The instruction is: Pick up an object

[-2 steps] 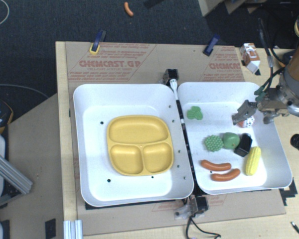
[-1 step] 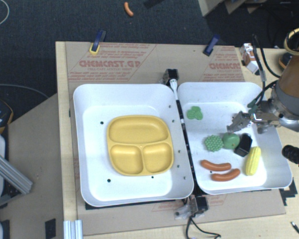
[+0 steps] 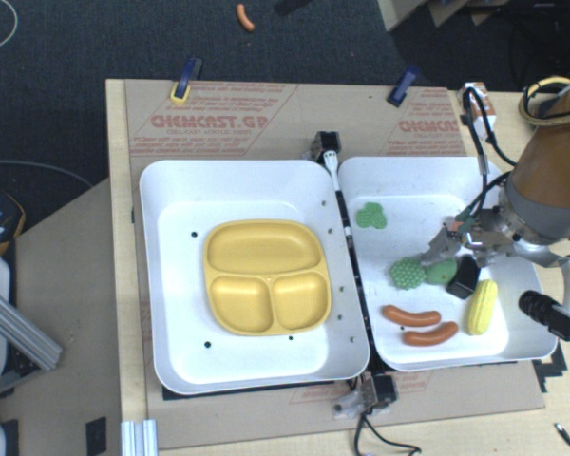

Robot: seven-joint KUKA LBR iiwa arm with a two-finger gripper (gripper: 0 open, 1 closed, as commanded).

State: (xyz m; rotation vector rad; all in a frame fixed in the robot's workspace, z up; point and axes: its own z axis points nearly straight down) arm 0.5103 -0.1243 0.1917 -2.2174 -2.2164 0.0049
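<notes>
My grey arm with its orange band [image 3: 551, 160] reaches in from the right over the right shallow white bin [image 3: 399, 174], and my pincer [image 3: 446, 255] hangs low above the bin's middle. I cannot tell how wide it stands; the metal parts blur together against what lies beneath them.

Just under its tip lie 2 green toy pieces: a knobbly round green broccoli-like piece [image 3: 406, 275] and a smoother bright green piece [image 3: 441, 273] touching it on the right. A small black block [image 3: 463, 279] sits just beside them, and a yellow toy corn cob [image 3: 482, 308] lies beside that. 2 orange-red toy sausages [image 3: 419, 324] lie side by side near the bin's front edge. A flat frilly green leaf piece [image 3: 370, 218] rests apart, toward the back.

The left shallow white bin [image 3: 171, 255] carries a yellow plastic plate with 3 compartments [image 3: 264, 275]. Both bins sit on the counter [image 3: 123, 141].
</notes>
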